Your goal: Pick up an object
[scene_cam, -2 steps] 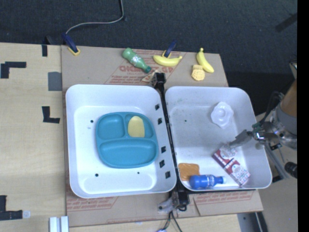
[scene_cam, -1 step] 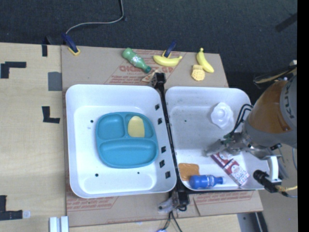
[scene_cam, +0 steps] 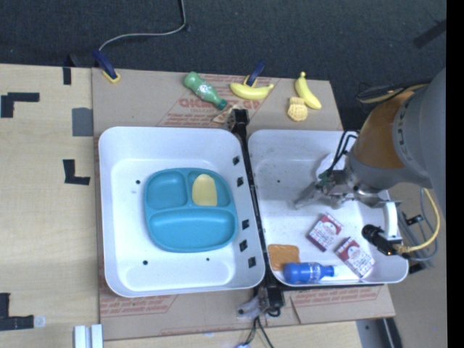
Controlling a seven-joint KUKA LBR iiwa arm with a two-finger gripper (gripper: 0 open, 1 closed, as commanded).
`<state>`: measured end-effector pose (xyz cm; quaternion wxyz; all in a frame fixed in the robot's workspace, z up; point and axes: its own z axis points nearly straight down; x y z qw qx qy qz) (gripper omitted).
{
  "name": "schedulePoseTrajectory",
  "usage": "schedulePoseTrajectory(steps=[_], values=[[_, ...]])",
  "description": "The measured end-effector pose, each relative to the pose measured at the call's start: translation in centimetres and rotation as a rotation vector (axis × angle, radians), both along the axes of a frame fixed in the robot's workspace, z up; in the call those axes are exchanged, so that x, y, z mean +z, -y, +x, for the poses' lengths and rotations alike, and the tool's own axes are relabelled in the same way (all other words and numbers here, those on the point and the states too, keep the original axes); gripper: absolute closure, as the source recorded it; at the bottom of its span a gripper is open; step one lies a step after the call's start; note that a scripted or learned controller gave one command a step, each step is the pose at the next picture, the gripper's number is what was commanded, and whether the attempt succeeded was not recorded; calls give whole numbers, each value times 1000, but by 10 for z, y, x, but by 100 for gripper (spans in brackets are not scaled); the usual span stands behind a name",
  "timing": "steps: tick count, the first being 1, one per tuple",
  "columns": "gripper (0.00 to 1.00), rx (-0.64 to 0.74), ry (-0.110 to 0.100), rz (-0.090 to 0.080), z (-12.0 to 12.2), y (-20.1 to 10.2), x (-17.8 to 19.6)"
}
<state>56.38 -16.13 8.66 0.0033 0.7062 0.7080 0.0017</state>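
Reaching into the right bin, the claw hangs over bare floor with nothing between its fingers; whether they are parted I cannot tell. The candidates lie nearby ungrasped: two red packets, a blue bottle, an orange wafer. The pick looks not yet begun.

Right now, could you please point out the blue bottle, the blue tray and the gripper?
blue bottle (scene_cam: 307, 272): camera view, middle of its body.
blue tray (scene_cam: 181, 220): camera view, its large lower compartment.
gripper (scene_cam: 301, 200): camera view, at its fingertips, above the right bin floor.
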Motion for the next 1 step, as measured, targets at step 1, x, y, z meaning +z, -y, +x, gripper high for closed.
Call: schedulePoseTrajectory(steps=[1], values=[[0, -3, -4, -1, -57, 10, 0]])
